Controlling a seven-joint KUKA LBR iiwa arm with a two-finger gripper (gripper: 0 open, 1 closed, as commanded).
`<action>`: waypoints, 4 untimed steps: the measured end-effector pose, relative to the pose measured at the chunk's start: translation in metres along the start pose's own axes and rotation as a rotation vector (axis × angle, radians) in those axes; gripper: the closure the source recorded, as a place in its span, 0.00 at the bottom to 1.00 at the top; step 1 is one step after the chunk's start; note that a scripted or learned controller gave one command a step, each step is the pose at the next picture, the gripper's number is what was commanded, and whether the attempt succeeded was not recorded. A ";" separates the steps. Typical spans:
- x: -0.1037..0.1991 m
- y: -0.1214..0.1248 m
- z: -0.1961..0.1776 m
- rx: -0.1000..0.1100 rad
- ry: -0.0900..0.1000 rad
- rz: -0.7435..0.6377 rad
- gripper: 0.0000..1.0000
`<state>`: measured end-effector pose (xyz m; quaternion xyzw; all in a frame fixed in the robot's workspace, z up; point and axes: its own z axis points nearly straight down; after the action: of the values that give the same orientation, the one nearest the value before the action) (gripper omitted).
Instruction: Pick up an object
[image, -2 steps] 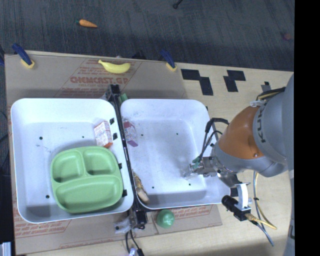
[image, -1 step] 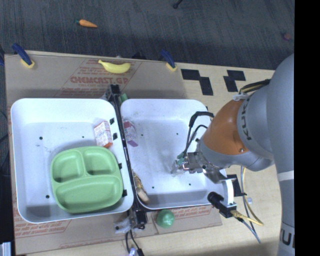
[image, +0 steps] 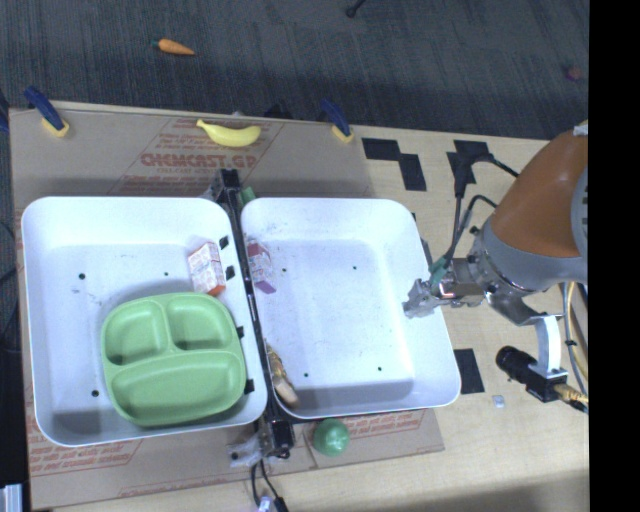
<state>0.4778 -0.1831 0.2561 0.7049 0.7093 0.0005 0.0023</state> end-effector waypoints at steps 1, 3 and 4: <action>-0.028 -0.002 0.164 0.005 0.003 0.002 1.00; 0.026 -0.002 0.164 0.007 0.005 -0.002 1.00; 0.060 0.007 0.165 0.008 0.005 -0.003 1.00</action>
<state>0.4847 -0.1239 0.0914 0.7039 0.7103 -0.0004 -0.0022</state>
